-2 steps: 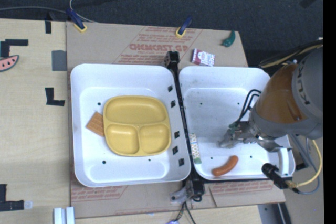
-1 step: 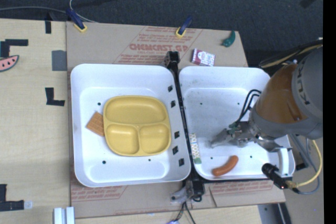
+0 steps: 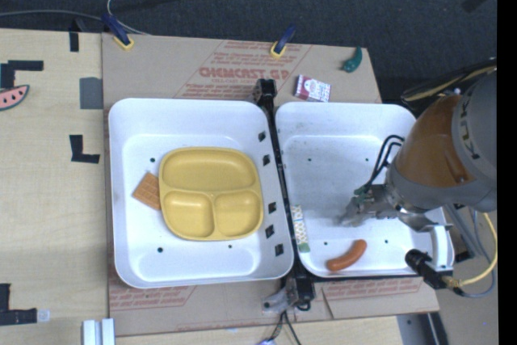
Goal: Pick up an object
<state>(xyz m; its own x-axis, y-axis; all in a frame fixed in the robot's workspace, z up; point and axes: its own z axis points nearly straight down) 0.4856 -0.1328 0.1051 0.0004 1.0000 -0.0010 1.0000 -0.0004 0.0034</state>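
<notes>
Orange sausage [image 3: 346, 255] lies just below the claw [image 3: 353, 212]; whether the claw is clenched, I cannot tell.

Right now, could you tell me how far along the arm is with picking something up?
Done: the gripper is down inside the right bin, close above the sausage. In hand: nothing visible between its fingers; the sausage lies on the bin floor. Left: grasping and lifting an object. The yellow divided plate and the cracker-like piece sit untouched in the left bin.
</notes>
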